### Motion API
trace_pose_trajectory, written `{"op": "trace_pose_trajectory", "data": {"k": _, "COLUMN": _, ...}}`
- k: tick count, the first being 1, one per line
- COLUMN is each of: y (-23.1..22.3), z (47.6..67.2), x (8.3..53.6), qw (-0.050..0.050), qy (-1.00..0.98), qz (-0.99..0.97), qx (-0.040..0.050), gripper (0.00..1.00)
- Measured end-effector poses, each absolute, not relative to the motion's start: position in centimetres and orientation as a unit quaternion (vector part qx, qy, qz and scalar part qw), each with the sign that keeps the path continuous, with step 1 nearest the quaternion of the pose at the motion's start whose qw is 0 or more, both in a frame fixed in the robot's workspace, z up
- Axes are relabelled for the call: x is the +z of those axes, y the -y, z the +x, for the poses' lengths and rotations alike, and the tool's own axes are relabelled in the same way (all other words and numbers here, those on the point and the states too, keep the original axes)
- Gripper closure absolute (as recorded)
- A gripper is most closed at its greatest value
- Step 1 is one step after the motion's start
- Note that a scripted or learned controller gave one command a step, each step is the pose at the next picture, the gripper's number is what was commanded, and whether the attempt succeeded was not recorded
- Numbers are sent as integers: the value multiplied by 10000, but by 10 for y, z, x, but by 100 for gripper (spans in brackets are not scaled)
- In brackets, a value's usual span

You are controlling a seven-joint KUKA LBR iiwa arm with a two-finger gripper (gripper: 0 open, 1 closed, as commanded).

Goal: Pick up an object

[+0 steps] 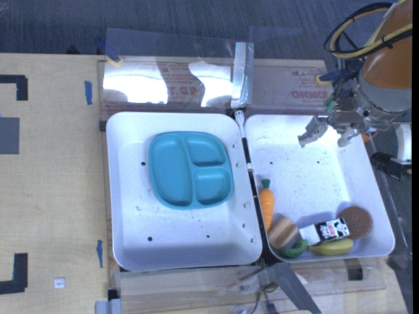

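My gripper hangs over the far right part of the right bin, fingers spread open with nothing between them. Along that bin's near edge lie several toy foods: a carrot against the left wall, a round tan bun with something green below it, a small black-and-white carton, a yellow banana and a brown round cookie. All of them sit well in front of the gripper, apart from it.
The left bin holds a teal divided plate. A clear plastic shield with a taped metal strip stands behind the bins. Yellow and black cables loop above the wrist at the top right.
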State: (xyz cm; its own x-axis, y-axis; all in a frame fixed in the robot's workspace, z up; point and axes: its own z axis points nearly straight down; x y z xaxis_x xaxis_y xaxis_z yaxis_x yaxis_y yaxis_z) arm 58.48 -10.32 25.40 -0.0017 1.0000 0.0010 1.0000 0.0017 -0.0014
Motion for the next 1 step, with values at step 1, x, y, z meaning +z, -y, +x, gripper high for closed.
{"op": "trace_pose_trajectory", "data": {"k": 1, "y": 88, "z": 618, "x": 204, "qw": 31, "qy": 7255, "qz": -6882, "qx": 21, "gripper": 0}}
